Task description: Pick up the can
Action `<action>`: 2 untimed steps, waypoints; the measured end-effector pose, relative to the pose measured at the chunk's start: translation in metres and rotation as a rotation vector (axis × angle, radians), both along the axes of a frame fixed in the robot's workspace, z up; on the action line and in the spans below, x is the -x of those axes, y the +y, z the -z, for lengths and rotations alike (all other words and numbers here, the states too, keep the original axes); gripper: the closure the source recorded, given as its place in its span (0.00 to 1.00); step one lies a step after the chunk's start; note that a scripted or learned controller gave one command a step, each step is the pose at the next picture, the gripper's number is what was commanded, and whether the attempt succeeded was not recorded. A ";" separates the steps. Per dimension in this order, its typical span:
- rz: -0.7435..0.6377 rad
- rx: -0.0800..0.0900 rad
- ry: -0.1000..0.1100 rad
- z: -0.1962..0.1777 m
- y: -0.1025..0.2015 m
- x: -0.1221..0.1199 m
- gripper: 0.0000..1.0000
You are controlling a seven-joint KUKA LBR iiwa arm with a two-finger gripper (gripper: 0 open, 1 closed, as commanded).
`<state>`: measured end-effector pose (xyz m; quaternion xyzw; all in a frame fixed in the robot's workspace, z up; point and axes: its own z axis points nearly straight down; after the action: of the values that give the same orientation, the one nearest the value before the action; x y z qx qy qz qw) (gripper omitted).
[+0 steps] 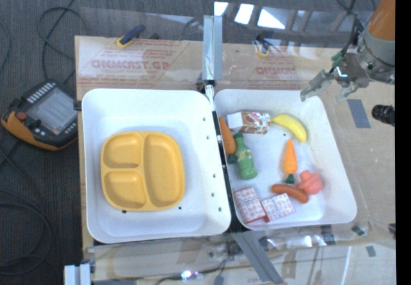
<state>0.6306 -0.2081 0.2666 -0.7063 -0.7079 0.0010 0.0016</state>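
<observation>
The right bin (334,149) holds a white, red and brown container (254,122) lying on its side near the back; I cannot tell whether it is the can. A green bottle (244,158) lies in front of it, next to an orange carrot (225,137). My gripper (327,89) hangs over the bin's back right corner, well right of and behind these items. Its fingers (310,90) are spread open with nothing between them.
The right bin also holds a banana (290,126), a second carrot (290,156), a salmon-coloured toy (311,181), a red sausage (289,192) and two red-and-white packets (263,205). A yellow divided plate (142,170) lies in the left bin (96,117). A pendant (43,114) sits at far left.
</observation>
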 end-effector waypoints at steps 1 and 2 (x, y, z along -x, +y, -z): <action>0.057 0.003 0.001 0.106 0.040 -0.038 0.00; 0.195 0.002 0.000 0.090 0.032 -0.038 0.00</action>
<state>0.6687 -0.1764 0.1768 -0.7719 -0.6357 0.0016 0.0010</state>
